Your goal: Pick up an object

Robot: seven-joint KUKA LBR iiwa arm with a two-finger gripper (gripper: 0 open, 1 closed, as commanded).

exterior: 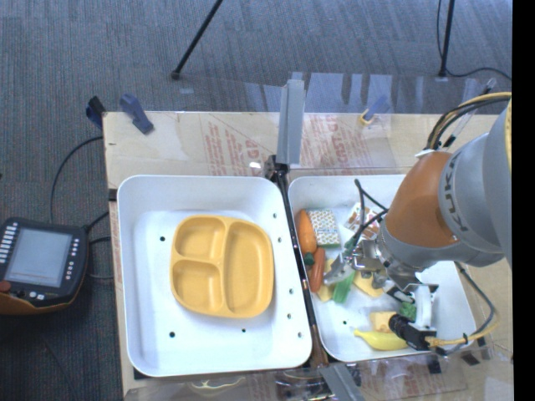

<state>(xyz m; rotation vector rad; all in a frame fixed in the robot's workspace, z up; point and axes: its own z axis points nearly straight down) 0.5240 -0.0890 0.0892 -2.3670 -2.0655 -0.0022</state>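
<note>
Right bin point(468, 307): gripper point(344, 267) among crowded toy food; yellow tray point(222, 266) left

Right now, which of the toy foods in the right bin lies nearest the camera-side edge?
The yellow banana, lying along the right bin's near edge. The orange carrot and the green-patterned sponge-like block sit farther back, by the left wall.

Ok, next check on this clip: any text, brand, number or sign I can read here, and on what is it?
"KUKA": grey casing of the arm, running vertically, partly cut off.
Red print on the clear sheet over the bench: too faint and skewed to read.
Handheld pendant screen on the floor: lit, but too small to read.
Small printed card in the right bin: pattern only, unreadable.
</note>
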